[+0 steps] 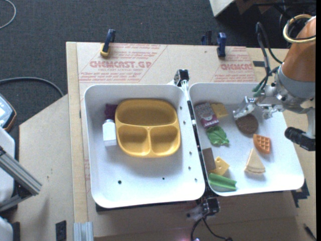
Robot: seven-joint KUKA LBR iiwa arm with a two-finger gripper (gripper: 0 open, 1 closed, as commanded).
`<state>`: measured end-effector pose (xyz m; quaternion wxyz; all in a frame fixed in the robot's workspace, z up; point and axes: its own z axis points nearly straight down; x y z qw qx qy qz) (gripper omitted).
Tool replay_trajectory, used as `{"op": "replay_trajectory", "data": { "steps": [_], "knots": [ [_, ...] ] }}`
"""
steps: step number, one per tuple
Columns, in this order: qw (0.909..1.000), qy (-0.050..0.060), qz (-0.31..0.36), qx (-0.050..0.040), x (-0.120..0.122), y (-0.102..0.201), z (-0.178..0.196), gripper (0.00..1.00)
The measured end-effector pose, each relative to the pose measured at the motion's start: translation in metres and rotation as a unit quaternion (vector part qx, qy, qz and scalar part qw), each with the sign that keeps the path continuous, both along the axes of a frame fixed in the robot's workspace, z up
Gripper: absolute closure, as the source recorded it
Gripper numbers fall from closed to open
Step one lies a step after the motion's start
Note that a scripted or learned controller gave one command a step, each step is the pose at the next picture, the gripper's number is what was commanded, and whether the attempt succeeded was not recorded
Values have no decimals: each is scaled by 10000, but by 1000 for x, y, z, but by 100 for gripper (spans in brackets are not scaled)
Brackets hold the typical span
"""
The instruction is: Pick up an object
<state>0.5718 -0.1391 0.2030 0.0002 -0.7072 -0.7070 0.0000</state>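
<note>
Gripper over brown disc, grip unclear; roughly eight food pieces, one yellow tray.

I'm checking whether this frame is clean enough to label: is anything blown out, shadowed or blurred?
Camera view: even overhead light, with soft glare on the white plastic left bin and on the glossy yellow divided tray; the small food pieces in the white right bin stay sharp, with short shadows; the grey arm's orange band at the frame's edge looks slightly soft.

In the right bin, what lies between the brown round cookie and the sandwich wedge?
In the camera view, the orange waffle lies between the brown cookie and the sandwich wedge.
</note>
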Motion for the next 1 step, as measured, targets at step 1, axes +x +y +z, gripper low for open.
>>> {"op": "replay_trajectory", "data": {
  "steps": [1],
  "knots": [
    [10000, 32, -1, 8, -2, -3, -43, 0]
  ]
}}
